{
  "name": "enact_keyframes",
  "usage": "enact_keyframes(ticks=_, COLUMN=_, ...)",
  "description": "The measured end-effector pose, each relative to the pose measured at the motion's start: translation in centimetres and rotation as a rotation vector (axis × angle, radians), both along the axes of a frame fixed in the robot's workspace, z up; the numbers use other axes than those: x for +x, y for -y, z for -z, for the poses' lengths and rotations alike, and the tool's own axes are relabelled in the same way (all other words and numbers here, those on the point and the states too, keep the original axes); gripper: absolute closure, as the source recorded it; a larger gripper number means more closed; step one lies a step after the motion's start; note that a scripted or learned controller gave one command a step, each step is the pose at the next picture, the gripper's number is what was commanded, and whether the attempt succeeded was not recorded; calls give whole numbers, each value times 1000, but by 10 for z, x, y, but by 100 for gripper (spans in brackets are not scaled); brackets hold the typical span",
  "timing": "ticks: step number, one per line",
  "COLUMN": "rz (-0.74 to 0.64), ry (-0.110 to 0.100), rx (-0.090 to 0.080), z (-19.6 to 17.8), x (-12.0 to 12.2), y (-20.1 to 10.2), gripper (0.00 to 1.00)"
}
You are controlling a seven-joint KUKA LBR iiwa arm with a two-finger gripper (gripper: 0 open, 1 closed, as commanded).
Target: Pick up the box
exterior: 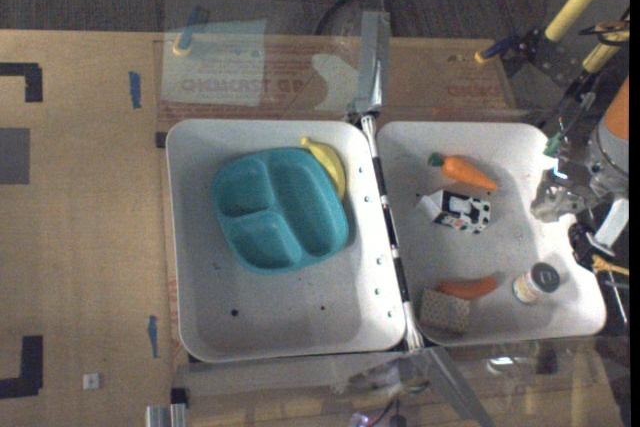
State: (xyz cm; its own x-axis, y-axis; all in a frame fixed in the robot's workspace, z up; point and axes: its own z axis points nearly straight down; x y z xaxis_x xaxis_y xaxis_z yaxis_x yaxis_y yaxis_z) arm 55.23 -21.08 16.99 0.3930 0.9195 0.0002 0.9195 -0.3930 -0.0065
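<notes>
You are looking at the small black-and-white box [462, 212] lying tilted near the middle of the right bin [500, 143], just below the carrot [463, 171] and well above the orange sausage-shaped toy [468, 287]. A tan sponge block [445, 311] is sitting at that bin's lower left, touching the sausage toy, and a small bottle with a dark cap [534, 282] is resting toward the lower right. The gripper [556, 198] is hanging over the right edge of the same bin, well apart from the box, with nothing visibly held; you cannot tell how it is set. In the left bin [280, 315], a teal divided tray [280, 208] is lying with a banana [328, 164] tucked against its upper right rim.
</notes>
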Motion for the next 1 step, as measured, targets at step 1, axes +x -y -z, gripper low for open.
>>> enact_keyframes(ticks=1, rz=144, ry=-2, rx=-1, z=-28, x=-41, y=-79, gripper=100)
